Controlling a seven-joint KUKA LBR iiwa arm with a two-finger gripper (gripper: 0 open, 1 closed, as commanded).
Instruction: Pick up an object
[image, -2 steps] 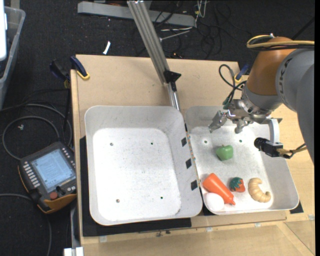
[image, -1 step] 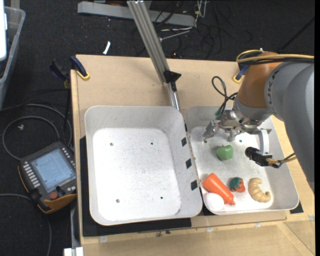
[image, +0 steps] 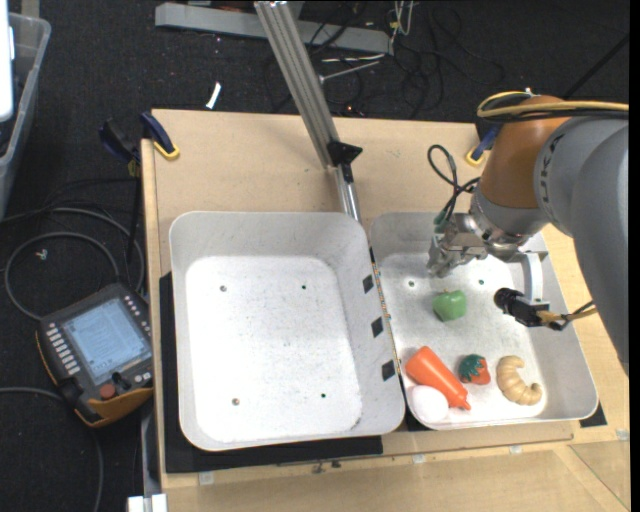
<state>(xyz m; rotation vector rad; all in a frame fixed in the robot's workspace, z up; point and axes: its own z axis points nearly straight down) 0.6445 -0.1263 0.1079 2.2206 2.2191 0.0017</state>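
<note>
A dark floor strewn with black cables surrounds a light wooden bench (image: 250, 150) that carries two shallow white bins side by side, with a teach pendant (image: 98, 350) lying on the floor off the bench's left edge. The left bin (image: 265, 330) shows a speckled white floor. The right bin (image: 560, 370) holds the objects: a green pepper-like toy (image: 450, 304) near its middle, an orange carrot (image: 436, 376) lying at a slant by the front-left corner with a white egg-shaped piece (image: 430, 404) touching its lower end, a small red and green strawberry-like toy (image: 474, 369) just beside the carrot toward the front edge, and a tan croissant (image: 519, 380) near the front-right corner. The grey arm, with its orange band (image: 515, 160), reaches in over the right bin's back edge, and the gripper (image: 442, 262) hangs just above and behind the green toy, apart from it; whether it is released or clenched cannot be told, and nothing is seen in it
</note>
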